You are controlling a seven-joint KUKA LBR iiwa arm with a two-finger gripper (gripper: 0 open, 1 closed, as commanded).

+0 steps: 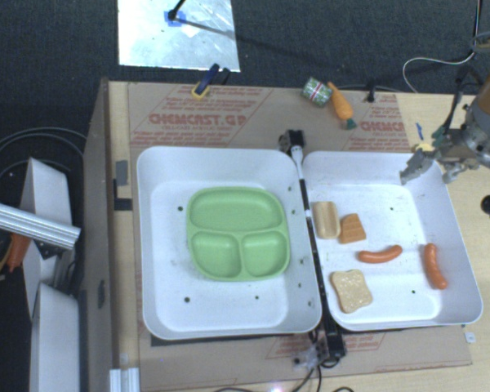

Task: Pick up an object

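Note:
The right bin [453, 219] holds a tan bread roll [325, 219], an orange wedge [352, 229], a toast slice [351, 290] and two sausages: one lies flat [380, 255] mid-bin, the other [434, 266] runs lengthwise near the right wall. My gripper [433, 168] hangs over the bin's far right corner, above its rim. Its two fingers are spread apart with nothing between them, so it is open. The nearest food, the mid-bin sausage, lies well below and left of it.
A green divided plate [238, 233] sits in the left bin [159, 243]. Beyond the bins, on the cardboard, lie a toy carrot [340, 103], a small green can [316, 91] and a blue and yellow clip [208, 80]. A cable loops at the far right.

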